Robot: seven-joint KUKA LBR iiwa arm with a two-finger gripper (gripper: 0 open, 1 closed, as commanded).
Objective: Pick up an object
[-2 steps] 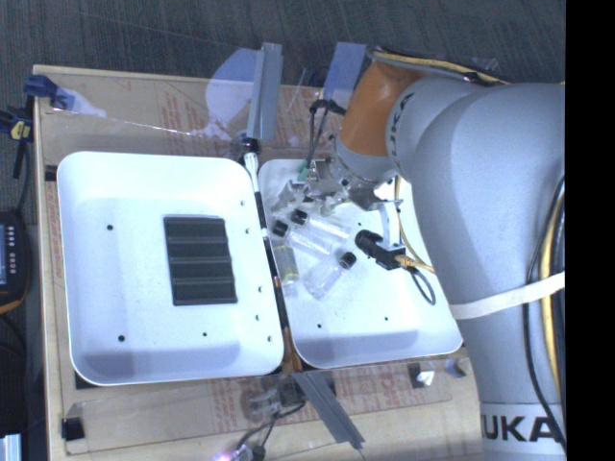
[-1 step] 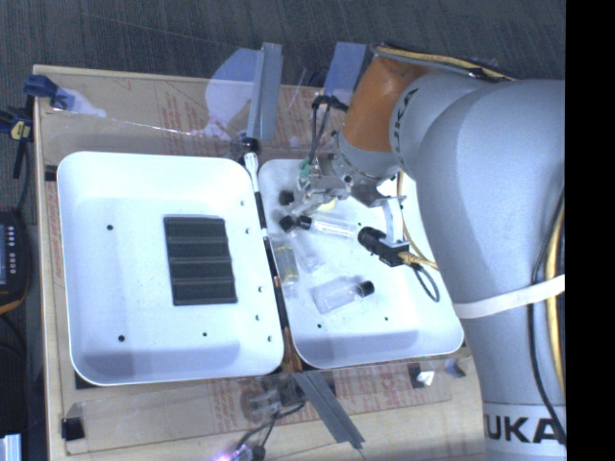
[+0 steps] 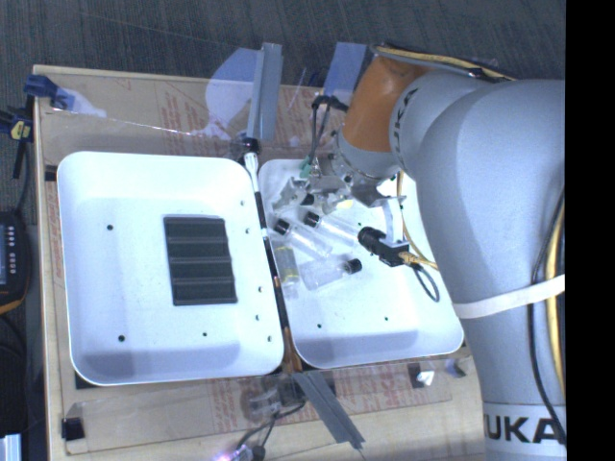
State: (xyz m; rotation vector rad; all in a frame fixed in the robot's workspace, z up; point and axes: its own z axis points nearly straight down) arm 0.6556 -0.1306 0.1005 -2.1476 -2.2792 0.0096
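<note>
Several clear plastic tubes with black caps (image 3: 317,230) lie in a heap in the back half of the right bin (image 3: 384,339). One capped tube (image 3: 329,273) lies a little apart toward the front. My gripper (image 3: 320,179) is down at the back edge of the heap, just under the orange band of the arm (image 3: 377,104). Its tips sit among the tubes and are partly hidden by the wrist. A dark ribbed rectangular block (image 3: 200,259) lies flat in the middle of the left bin (image 3: 106,334).
The grey arm body (image 3: 490,219) covers the right side of the right bin. A black cable plug (image 3: 381,246) hangs over that bin's right part. A metal post (image 3: 261,89) stands behind the bins' shared wall. Clamps and a bracket (image 3: 322,411) sit at the bench front.
</note>
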